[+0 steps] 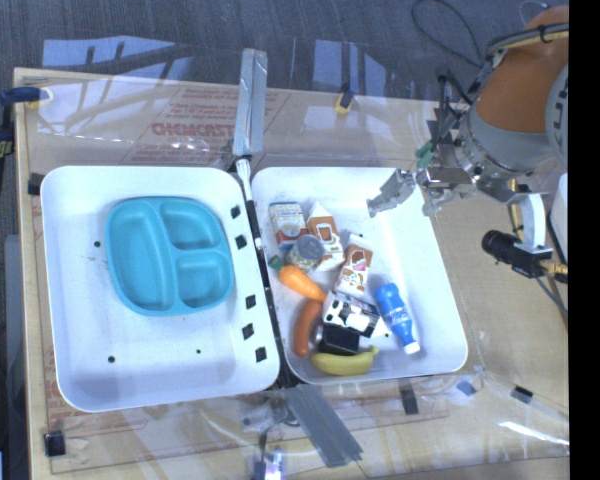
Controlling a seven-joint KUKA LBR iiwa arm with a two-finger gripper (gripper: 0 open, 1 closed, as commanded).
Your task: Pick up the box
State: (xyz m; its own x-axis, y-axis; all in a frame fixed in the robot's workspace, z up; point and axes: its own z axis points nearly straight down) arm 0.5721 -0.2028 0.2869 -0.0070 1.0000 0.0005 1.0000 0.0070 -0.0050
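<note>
Three small printed boxes lie in the right bin (435, 268): a brown and white box (354, 269) near the middle, an orange and white box (323, 236) beside it, and a pale box (285, 217) at the far left. My gripper (406, 196) hangs over the bin's far right part, up and right of the boxes and apart from them. Its fingers (384, 197) are spread open with nothing between them.
The right bin also holds two carrots (302, 282), a banana (342, 362), a blue bottle (395, 316) and a black and white cow-patterned item (346, 318). In the left bin (70, 298) sits a turquoise divided tray (170, 253). A metal divider (248, 108) stands behind the bins.
</note>
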